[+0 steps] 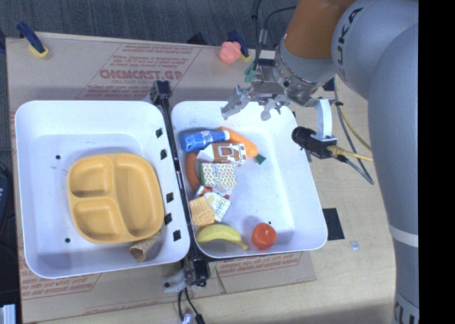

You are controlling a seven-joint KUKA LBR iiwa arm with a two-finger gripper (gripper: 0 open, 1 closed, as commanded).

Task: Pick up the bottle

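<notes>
Status, for your log: grey two-finger gripper (254,104), fingers spread, gripping nothing, above right white bin (298,205). Blue-capped plastic bottle (204,138) lying at bin's left side, unlifted; approach, grasp and lift remain.

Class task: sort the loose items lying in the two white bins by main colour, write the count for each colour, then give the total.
Yellow: 2, divided plate and banana
Orange or red: 2, tomato and bottle
Blue: 1, blue packet
Tan: 2, cracker and ice-cream cone
Green and white: 1, printed carton
Total: 8
</notes>
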